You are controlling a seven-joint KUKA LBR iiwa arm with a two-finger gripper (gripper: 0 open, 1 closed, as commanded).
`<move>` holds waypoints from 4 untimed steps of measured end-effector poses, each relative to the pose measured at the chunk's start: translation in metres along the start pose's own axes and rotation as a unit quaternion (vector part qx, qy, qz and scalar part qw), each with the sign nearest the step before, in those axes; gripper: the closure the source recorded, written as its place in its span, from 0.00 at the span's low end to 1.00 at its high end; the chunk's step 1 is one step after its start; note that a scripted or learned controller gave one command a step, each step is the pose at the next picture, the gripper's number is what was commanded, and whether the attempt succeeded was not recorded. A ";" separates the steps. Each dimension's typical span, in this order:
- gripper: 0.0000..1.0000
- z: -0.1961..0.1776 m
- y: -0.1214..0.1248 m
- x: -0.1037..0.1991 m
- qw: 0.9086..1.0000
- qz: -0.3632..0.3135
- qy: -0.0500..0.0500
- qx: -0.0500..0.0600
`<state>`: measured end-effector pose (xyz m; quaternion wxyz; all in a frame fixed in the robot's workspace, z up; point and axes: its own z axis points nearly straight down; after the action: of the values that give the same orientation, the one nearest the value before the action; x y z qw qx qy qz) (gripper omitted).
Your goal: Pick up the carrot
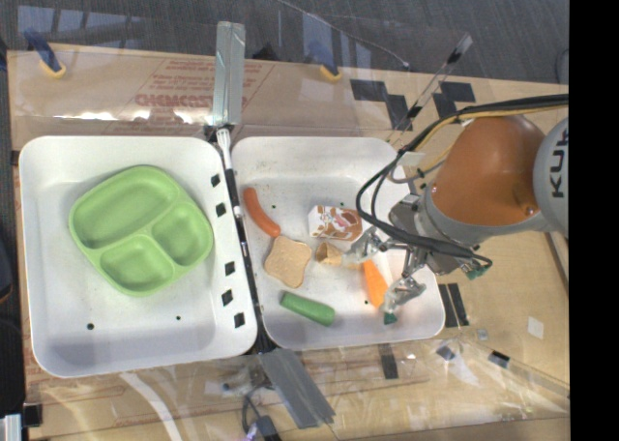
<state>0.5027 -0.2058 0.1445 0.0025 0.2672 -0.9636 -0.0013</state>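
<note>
The carrot [374, 282], a short orange piece, lies on the floor of the right bin [290, 154] near its front right corner. My gripper [385, 275] is down in that bin right over the carrot. It is open, with one finger [368, 247] at the carrot's far end and the other [402, 292] just to its right. The carrot rests on the bin floor, and the arm's orange band [484, 173] hangs above the bin's right rim.
In the right bin lie a red sausage [261, 212], a bread slice [288, 261], a green pickle [308, 308], a brown-and-white packet [336, 222] and a small tan piece [332, 254]. The left bin [58, 333] holds a green divided plate [141, 227].
</note>
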 end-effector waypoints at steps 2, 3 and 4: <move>1.00 0.042 0.007 0.011 0.976 -0.217 -0.003 0.003; 1.00 -0.028 0.009 0.024 0.998 0.058 -0.004 0.003; 1.00 -0.032 0.030 -0.001 0.981 0.196 -0.004 0.002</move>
<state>0.4884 -0.1800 0.1771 -0.0013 0.0733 -0.9973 0.0003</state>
